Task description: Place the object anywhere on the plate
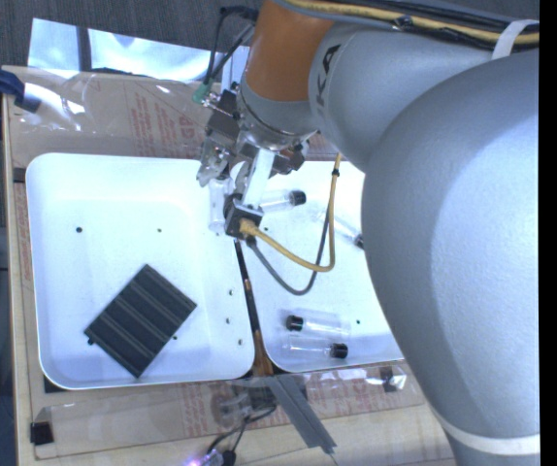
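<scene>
Gripper [228, 194] hangs over the seam between bins, can't tell its state. Clear tubes [315, 337] lie in the right bin [376, 352]; dark ridged plate [141, 318] sits near-left. Looks like pick-up stage, needs a descent onto a tube.

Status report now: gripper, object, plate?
Gripper over the bins' divider, grip unclear. Dark plate in left bin. Clear tubes in right bin.

Two white bins [55, 260] (side by side), blue clamp [7, 85], clear plastic sheet [123, 105]
</scene>
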Controlling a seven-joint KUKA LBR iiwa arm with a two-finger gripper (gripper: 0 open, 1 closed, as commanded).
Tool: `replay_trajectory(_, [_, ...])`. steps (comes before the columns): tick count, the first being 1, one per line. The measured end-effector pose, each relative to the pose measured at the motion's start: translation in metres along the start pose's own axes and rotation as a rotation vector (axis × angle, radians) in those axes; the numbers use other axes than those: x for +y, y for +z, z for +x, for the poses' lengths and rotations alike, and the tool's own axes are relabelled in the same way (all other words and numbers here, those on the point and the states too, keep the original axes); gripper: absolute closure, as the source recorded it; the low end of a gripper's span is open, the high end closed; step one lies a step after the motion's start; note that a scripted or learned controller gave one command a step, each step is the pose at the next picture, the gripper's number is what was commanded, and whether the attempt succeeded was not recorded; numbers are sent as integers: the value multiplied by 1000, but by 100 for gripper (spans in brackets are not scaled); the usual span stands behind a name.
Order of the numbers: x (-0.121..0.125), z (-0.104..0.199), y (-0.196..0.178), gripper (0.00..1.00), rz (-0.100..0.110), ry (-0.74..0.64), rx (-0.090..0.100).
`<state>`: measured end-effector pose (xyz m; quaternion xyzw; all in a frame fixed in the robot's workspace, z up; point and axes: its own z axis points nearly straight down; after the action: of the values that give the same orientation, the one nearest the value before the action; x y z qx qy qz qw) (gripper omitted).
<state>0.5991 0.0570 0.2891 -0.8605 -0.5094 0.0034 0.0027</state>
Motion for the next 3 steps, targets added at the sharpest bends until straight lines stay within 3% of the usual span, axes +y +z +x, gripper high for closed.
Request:
replay_trajectory(1, [-9, 81, 82, 100, 1, 59, -3])
replay_trajectory(2, [-26, 8, 30, 100, -2, -121, -1])
replay_trajectory(3, [-27, 145, 63, 100, -3, -358, -1])
